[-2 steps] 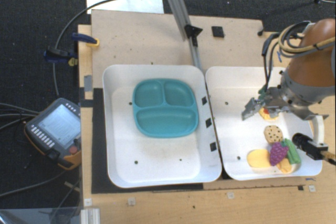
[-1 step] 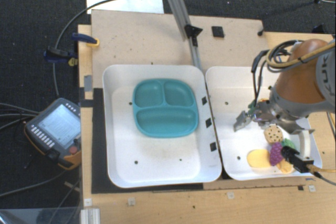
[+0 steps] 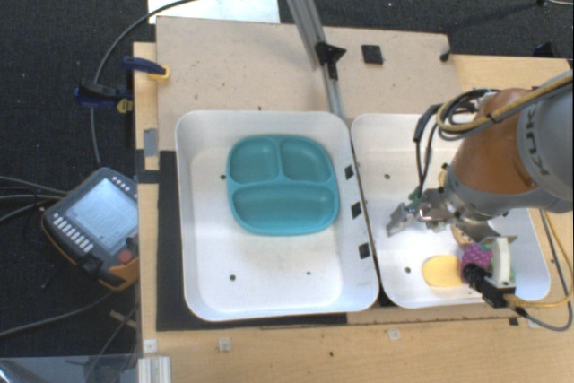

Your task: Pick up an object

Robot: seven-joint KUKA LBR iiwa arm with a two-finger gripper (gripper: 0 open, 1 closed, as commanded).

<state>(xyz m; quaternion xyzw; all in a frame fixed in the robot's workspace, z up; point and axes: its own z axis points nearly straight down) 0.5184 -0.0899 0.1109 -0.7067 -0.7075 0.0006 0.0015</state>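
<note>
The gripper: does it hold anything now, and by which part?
Nothing is seen between the fingers of the gripper. It hangs over the right bin, apart from the yellow object.

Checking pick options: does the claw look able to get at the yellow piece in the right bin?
Probably yes: the yellow piece lies flat on the right bin floor just below the claw, with its left side uncovered.

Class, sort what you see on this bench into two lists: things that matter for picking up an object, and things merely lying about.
Matter for the job:
- gripper
- yellow object
- purple object
- right bin

Lying about:
- teal divided plate
- left bin
- handheld control pendant
- clamp
</note>
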